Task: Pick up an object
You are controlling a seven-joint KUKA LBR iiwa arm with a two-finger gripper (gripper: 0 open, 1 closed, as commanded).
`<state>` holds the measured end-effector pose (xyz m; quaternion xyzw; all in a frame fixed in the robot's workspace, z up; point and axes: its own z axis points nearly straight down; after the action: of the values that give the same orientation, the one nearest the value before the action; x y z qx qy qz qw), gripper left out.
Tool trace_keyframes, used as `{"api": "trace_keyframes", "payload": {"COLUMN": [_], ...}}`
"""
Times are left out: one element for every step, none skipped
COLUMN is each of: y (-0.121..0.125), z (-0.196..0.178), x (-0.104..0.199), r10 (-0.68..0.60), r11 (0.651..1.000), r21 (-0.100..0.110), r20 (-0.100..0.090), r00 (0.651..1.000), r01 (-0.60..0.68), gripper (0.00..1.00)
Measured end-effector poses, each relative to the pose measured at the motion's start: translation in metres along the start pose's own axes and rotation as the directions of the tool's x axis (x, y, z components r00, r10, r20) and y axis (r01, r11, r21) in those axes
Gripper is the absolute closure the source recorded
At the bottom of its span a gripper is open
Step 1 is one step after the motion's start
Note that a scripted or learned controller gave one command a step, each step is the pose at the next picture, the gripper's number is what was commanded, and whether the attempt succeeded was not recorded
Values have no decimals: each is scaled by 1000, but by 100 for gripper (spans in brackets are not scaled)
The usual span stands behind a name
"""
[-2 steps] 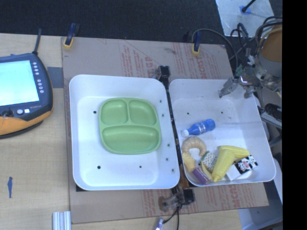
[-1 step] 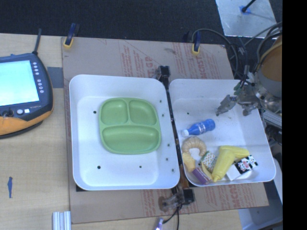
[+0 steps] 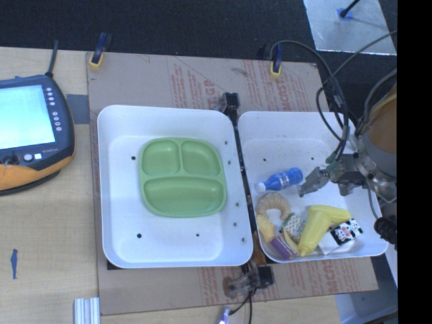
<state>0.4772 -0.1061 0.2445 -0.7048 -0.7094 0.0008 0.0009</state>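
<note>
Over the right bin's point(image 3: 283, 123) far half, the gripper point(image 3: 316, 179), spread and unladen, could nudge the blue bottle point(image 3: 281, 179) aside.

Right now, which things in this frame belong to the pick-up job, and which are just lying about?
Job:
gripper, over the right bin
blue bottle
ring-shaped pastry toy
yellow banana-like toy
small black-and-white toy

Lying about:
green divided plate in the left bin
teach pendant
blue-handled clamps
</note>
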Motion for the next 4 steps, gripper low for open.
{"api": "trace_keyframes", "payload": {"y": [18, 12, 40, 48], "z": [85, 134, 153, 153], "x": [11, 9, -45, 8], "r10": [1, 0, 4, 0], "r11": [1000, 1000, 1000, 1000], "r21": [2, 1, 0, 0], "r20": [1, 1, 1, 2], "r00": [1000, 1000, 1000, 1000], "r01": [-1, 0, -4, 0], "gripper": [0, 0, 0, 0]}}
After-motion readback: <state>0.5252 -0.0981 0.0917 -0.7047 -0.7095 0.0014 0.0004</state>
